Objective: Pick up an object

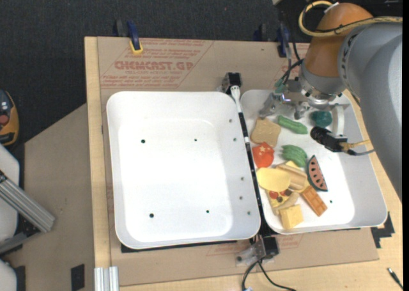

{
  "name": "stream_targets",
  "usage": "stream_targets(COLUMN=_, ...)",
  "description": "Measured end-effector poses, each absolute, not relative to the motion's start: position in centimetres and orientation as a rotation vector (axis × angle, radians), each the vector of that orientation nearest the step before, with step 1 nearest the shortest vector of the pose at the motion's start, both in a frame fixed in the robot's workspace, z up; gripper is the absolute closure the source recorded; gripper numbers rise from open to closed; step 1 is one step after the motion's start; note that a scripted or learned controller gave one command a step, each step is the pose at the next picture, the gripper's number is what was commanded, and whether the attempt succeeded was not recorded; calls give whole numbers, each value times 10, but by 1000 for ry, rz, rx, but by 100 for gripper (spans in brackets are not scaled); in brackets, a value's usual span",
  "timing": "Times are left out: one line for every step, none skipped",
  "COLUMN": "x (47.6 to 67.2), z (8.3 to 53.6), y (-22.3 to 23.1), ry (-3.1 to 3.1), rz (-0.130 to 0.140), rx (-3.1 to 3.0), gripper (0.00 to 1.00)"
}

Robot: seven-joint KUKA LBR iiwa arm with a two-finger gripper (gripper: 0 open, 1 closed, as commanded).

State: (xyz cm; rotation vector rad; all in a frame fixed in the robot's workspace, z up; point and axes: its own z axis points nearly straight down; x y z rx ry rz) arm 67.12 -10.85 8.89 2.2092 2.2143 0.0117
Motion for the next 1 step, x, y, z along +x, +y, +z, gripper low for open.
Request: stream_targets(x=612, z=90, y=-94, ry=2213, rz=11, rx=2217, gripper=0)
